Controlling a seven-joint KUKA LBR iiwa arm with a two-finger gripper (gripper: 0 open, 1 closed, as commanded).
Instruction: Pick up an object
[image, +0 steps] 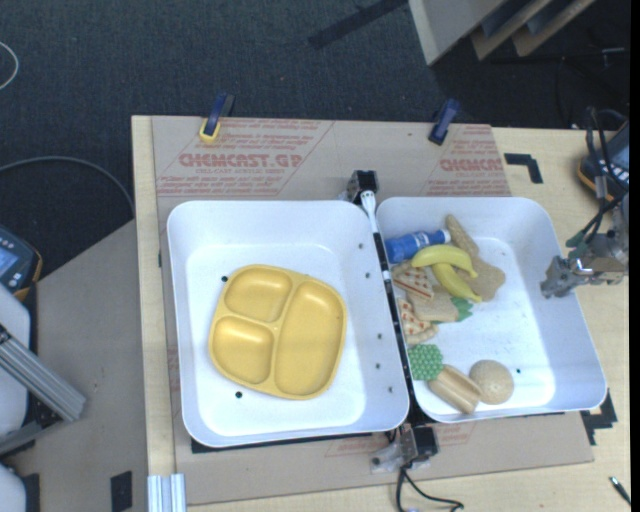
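Cardboard (330, 150) — printed "CHEMCAST" in red.

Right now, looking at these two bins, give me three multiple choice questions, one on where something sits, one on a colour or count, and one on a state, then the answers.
1. Where is the yellow tray?
A. in the left bin
B. in the right bin
C. on the floor

2. What colour is the bottle?
A. red
B. blue
C. black

3. How does the pincer stand to the food?
A. lifting the banana
B. pressed on the bun
C. at the right bin's right rim, apart from the food

Answers:
1. A, the tray lies flat in the left bin.
2. B, the bottle at the top of the pile is blue with a white cap.
3. C, the pincer sits by the right bin's right rim, with bare white floor between it and the banana and bun.
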